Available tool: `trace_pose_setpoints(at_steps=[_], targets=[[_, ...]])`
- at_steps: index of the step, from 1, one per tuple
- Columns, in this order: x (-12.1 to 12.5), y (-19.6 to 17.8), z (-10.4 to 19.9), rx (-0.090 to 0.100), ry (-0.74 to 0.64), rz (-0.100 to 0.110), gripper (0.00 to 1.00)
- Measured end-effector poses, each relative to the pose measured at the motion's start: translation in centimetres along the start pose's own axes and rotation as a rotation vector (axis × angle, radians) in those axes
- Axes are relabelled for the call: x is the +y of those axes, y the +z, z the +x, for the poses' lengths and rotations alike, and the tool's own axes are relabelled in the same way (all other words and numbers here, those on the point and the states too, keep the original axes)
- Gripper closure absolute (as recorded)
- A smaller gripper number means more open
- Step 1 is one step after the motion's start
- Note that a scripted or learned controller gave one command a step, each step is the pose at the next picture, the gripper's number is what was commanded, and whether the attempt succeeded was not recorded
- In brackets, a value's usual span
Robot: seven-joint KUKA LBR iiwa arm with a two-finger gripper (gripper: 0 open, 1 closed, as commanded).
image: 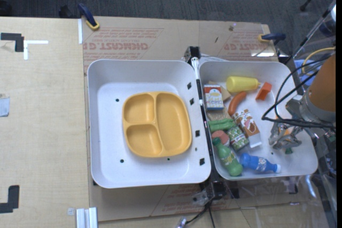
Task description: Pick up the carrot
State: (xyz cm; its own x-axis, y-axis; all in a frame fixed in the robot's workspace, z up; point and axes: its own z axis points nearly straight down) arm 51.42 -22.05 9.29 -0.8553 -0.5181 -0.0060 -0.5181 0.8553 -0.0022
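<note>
Gripper [285, 139] hangs low over the right bin's [299, 165] right side, arm reaching in from the right, orange band above; whether its claw is clenched or released cannot be told. Farther back, the carrot [236, 102] lies diagonally, touching the yellow bottle [242, 84].

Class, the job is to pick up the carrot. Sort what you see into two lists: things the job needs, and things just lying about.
Needed:
carrot
gripper
right bin

Lying about:
yellow tray
left bin
yellow bottle
blue bottle
green bottle
small carton
orange block
</note>
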Motion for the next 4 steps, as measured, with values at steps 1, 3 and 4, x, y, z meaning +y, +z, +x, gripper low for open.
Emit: trace_pose_setpoints(at_steps=[1, 3, 4], targets=[[0.9, 0.0, 1.3, 0.001, -0.411, -0.001, 1.0], [1.0, -0.9, 0.9, -0.005, -0.41, 0.001, 1.0], [1.6, 0.0, 2.6, 0.0, -0.856, -0.003, 1.0]])
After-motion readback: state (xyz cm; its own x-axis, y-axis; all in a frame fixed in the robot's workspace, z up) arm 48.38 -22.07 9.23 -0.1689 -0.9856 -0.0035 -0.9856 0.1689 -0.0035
